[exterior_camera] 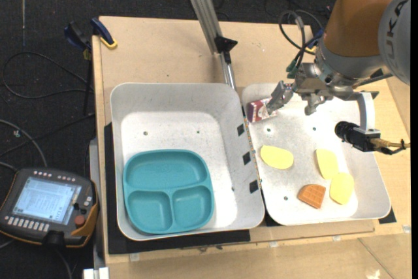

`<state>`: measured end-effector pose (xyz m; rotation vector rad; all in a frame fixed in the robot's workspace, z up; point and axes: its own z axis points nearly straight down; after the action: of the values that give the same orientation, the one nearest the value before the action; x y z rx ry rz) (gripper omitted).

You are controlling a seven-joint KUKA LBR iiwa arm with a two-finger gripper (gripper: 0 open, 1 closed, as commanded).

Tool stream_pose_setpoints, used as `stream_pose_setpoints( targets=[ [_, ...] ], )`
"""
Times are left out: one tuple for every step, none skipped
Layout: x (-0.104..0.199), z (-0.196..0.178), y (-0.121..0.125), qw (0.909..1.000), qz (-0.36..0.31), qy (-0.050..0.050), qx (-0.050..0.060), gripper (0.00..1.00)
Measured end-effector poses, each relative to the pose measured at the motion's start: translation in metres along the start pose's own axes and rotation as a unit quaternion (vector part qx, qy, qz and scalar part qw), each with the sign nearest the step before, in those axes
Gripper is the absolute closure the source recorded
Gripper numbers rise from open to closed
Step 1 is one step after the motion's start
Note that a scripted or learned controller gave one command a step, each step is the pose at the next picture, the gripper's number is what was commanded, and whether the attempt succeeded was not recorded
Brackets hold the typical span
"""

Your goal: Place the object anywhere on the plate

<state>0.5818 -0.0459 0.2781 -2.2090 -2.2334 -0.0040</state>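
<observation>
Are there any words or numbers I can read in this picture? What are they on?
"UK": big grey letters on the robot arm, cut off at the picture's edge.
Red and white packet in the right bin, beside the tool: it has print, but too small and blurred to read.
Handheld controller on the floor: its lit screen shows something, too small to read.
Teal plate and the yellow pieces: no writing.
</observation>
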Motion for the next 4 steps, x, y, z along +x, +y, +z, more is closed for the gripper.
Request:
stream_pose_setpoints(
  targets=[
    [-0.006,-0.001,-0.002,1.0,0.005,-0.001,0.001,0.0],
    [0.01,0.018,-0.023,1.0,0.004,-0.001,0.002,0.0],
    [0.009,0.007,-0.021,1.0,0.004,-0.001,0.0,1.0],
    [0.033,-0.026,0.037,1.0,0.002,-0.001,-0.003,1.0]
  ],
)
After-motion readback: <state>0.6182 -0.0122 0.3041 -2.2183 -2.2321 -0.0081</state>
